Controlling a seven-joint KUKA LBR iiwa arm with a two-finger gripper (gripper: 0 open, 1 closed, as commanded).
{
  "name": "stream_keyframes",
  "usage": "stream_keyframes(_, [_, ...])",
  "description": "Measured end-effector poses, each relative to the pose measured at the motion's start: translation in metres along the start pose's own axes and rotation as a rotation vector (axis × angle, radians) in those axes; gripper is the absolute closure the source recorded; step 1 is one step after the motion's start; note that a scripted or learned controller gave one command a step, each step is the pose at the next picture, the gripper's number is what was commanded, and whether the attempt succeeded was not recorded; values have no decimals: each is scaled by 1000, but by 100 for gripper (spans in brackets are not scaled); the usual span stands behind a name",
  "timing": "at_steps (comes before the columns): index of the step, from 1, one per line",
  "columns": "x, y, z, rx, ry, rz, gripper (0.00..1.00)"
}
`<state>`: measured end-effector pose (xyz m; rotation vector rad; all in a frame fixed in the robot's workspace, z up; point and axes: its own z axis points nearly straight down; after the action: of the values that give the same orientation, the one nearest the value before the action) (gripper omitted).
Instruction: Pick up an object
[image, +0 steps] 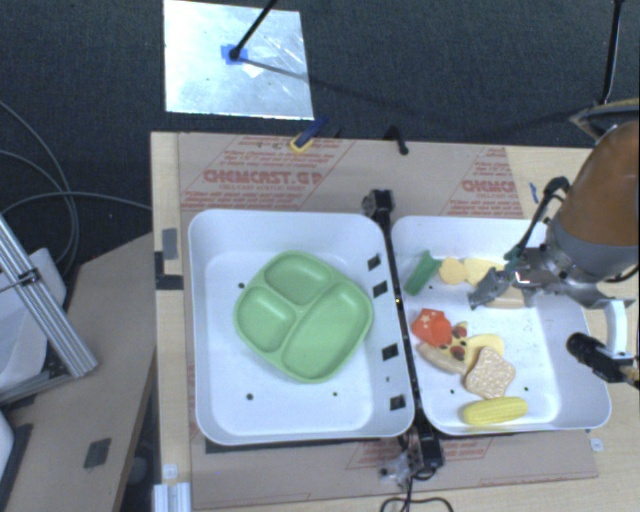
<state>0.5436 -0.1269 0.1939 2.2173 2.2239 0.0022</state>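
Two white bins (290, 232) on cardboard-topped bench (420, 170) (dark carpet (80, 90) behind), pincer (497, 288) over rt bin.

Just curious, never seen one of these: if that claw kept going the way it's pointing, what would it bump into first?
Probably the pale yellow piece just left of the gripper, in the right bin; height is hard to judge.

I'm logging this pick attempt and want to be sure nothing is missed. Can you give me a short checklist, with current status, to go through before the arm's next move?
1. Gripper over right bin: ok.
2. Nearest target, yellow piece, unobstructed beside gripper: ok.
3. Finger opening: cannot tell.
4. Anything held already: cannot tell.
5. Cracker overlaps pizza slice; clean single pick there: not ok.
6. Corn cob lies apart, pickable: ok.
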Motion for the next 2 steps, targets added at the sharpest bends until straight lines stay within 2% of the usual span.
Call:
stream_keyframes(1, [-72, -56, 113, 5, 2, 11, 0])
stream_keyframes(2, [-68, -50, 96, -6, 0, 2, 100])
